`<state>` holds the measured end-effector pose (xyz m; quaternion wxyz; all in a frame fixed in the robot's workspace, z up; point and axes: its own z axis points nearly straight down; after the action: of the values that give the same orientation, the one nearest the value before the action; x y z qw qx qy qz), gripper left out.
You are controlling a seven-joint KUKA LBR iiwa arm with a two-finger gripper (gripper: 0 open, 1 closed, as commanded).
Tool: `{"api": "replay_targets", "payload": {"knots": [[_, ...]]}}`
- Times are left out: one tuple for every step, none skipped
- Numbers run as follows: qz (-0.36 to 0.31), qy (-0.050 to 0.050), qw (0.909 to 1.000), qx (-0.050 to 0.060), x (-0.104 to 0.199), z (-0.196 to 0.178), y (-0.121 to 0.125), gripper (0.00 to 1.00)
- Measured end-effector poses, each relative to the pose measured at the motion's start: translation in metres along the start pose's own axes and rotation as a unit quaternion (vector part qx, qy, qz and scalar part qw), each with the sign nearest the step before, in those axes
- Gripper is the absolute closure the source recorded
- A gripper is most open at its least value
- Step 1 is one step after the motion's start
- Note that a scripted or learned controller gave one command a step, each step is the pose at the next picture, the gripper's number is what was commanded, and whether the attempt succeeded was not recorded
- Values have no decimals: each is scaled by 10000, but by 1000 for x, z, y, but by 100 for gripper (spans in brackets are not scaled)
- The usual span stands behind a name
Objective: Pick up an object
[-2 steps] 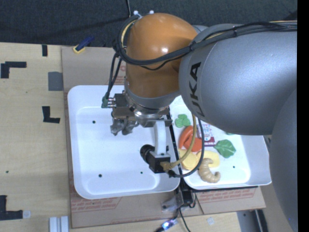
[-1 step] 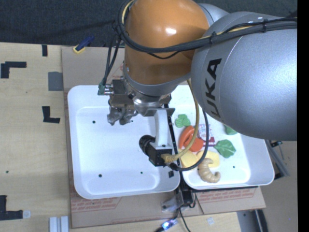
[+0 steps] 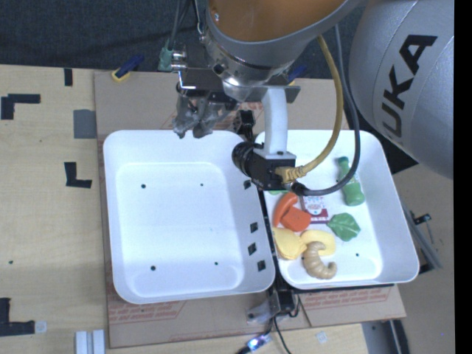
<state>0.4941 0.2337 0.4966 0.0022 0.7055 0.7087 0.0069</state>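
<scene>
My gripper [image 3: 193,122] hangs under the orange-banded wrist, over the back rim of the left bin [image 3: 125,220], nowhere near the toys. The right bin [image 3: 391,220] holds several small items along its left side. Among them are an orange-red piece [image 3: 290,214], a yellow piece [image 3: 291,245], a tan curved piece [image 3: 318,262], a green leafy piece [image 3: 345,226] and a green bottle-like piece [image 3: 351,186]. A small white and red tag [image 3: 317,206] lies among them. I see nothing held in the gripper.
A white post with a black fitting [image 3: 259,164] and a yellow cable [image 3: 335,135] hangs from the wrist over the ridge between the bins. The big grey arm body [image 3: 413,65] covers the upper right. Brown cardboard [image 3: 133,102] lies under the bins.
</scene>
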Motion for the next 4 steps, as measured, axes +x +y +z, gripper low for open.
{"api": "replay_targets", "payload": {"knots": [[23, -26, 10000, 45, -35, -41, 0, 100], [53, -42, 10000, 71, -117, -39, -11, 100], [-9, -48, 9999, 116, -55, 48, -12, 100], [19, -46, 9999, 92, -60, 106, -9, 100]]}}
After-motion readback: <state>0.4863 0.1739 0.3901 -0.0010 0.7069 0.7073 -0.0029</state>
